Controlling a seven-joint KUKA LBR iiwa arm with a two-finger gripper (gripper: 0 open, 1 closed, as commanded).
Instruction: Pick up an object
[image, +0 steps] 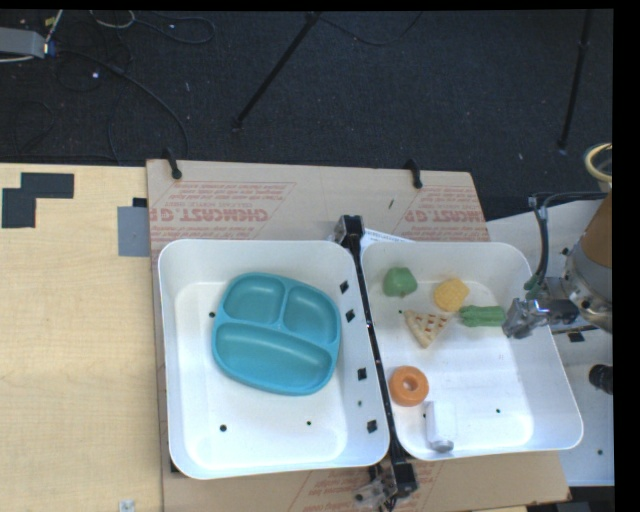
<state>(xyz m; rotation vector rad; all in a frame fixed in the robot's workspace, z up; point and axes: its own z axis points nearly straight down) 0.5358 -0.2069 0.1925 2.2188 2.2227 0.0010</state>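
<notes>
The right bin (545, 400) holds several small items. Among them are a round green piece (399, 282), a yellow lump (451, 294), a tan waffle-like wedge (427, 326) and a long green piece (481, 316). An orange ring (408, 385) and a small white block (439, 424) lie nearer the front. My gripper (524, 318) hangs over the bin's right side, right at the long green piece's right end. Whether it touches that piece is unclear.
The left bin (185, 400) carries a teal divided plate (277, 333). A black divider (368, 350) runs between the bins. The arm (590, 270) comes in over the right bin's right rim. Cardboard (250, 205) lies under the bins, with a wooden bench top (70, 340) to the left.
</notes>
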